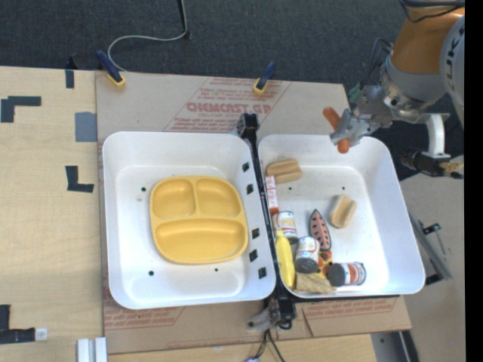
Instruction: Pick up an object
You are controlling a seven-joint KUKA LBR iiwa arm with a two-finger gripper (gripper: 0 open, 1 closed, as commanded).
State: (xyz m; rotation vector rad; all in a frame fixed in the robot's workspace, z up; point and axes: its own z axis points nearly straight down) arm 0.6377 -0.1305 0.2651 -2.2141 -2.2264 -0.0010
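Dark-lidded jar [349,274] at right bin's [392,202] front edge: rigid, light, slick, grab across its body; pincer [343,136] grips an orange carrot-like piece [333,119].

Grey KUKA arm [441,47] showing broad orange band, black cables looping near wrist, grey two-finger gripper [349,130] carrying orange tips.

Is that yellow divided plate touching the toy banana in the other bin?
Apart. The camera view shows the yellow divided plate lying in the left bin, and the banana lies in the right bin, with the bins' rims between them.
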